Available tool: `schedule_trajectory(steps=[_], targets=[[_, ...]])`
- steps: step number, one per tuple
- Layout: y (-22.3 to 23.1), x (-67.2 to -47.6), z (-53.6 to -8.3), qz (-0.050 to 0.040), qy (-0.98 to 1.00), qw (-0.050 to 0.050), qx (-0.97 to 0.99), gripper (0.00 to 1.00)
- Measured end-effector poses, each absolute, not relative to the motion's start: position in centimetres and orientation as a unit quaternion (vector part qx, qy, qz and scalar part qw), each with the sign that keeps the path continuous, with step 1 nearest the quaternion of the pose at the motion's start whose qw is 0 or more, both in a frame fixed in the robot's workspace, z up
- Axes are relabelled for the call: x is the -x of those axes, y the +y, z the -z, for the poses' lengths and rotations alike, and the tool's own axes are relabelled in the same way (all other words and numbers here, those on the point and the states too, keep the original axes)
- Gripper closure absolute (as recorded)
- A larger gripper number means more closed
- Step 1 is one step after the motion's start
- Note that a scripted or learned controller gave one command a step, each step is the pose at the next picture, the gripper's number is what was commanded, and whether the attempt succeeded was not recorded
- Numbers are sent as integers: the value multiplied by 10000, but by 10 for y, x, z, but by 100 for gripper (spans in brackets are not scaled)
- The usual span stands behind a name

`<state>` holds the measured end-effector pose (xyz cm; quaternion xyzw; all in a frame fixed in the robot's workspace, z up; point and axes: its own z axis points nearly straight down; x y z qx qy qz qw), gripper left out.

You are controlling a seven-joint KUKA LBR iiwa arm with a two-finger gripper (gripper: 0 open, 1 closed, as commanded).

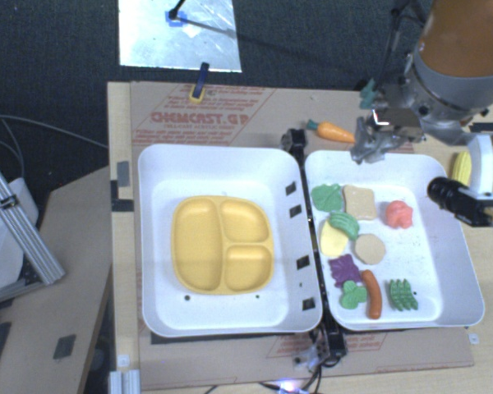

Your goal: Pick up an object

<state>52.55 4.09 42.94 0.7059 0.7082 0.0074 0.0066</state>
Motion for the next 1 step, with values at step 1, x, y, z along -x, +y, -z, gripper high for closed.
schedule_trajectory(steps=[1], targets=[[112, -493, -350, 16, 7109, -28, -7033, 100]])
